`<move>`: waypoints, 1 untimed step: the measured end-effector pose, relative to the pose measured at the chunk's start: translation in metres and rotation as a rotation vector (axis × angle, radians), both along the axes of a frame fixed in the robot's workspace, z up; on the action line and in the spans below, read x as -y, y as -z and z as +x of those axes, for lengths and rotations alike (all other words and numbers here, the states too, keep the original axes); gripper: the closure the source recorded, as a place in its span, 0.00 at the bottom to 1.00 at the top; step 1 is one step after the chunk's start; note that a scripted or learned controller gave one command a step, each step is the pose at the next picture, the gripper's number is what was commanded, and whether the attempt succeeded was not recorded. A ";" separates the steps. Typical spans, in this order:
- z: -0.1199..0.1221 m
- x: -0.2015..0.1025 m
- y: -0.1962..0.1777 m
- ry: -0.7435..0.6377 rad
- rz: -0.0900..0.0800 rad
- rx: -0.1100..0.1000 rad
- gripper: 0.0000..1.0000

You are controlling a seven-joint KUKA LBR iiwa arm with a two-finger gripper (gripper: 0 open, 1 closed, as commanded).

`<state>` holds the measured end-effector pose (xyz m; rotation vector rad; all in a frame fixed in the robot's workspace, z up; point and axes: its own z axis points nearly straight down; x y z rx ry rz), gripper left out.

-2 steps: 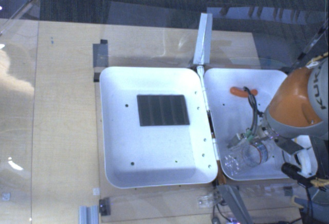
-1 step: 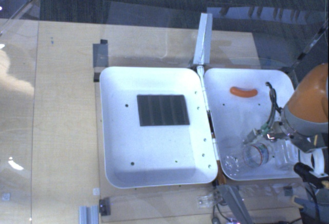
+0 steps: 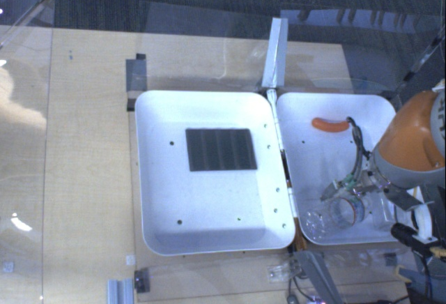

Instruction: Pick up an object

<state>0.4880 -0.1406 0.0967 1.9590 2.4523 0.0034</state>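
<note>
Bench: wood top, two white bins side by side, dark floor beyond.
Left bin (image 3: pixel 160 226): dark ribbed pad (image 3: pixel 221 149) at its middle.
Right bin (image 3: pixel 300 114): orange sausage-shaped object (image 3: pixel 329 125) near the far edge; clear glass (image 3: pixel 343 212) near the near edge.
My gripper (image 3: pixel 352 186): low over the right bin, just above the glass, well apart from the orange object.
My grip: cannot tell, tips lost in cables and glare.
</note>
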 end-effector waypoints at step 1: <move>0.003 -0.001 -0.011 -0.003 -0.001 0.006 1.00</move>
